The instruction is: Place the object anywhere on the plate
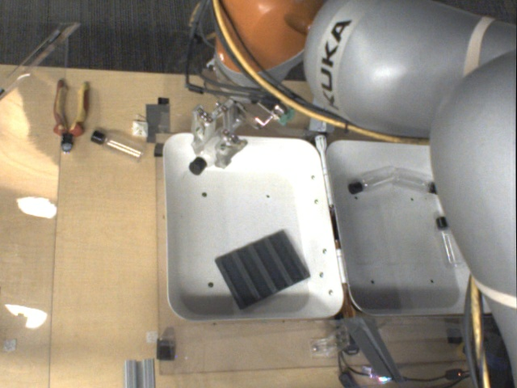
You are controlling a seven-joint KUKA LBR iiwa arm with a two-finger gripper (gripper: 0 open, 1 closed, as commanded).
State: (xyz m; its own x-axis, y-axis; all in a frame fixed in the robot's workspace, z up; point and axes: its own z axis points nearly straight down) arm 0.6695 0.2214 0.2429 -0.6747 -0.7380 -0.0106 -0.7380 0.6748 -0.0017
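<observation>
Dark ribbed plate [262, 269] lies near the front of the left bin [179, 289]. Gripper [216, 145] hovers over the bin's back left corner; its grip cannot be told.

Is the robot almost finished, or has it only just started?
Only just started, it looks. The hand is over the back left corner of the left bin. The dark ridged block lies flat near the bin's front, apart from the hand. Picking up and placing are both left.

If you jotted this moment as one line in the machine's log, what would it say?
end effector: over far-left corner of left bin | dark ribbed pad: flat near front of left bin, untouched | right bin: beside it
</observation>
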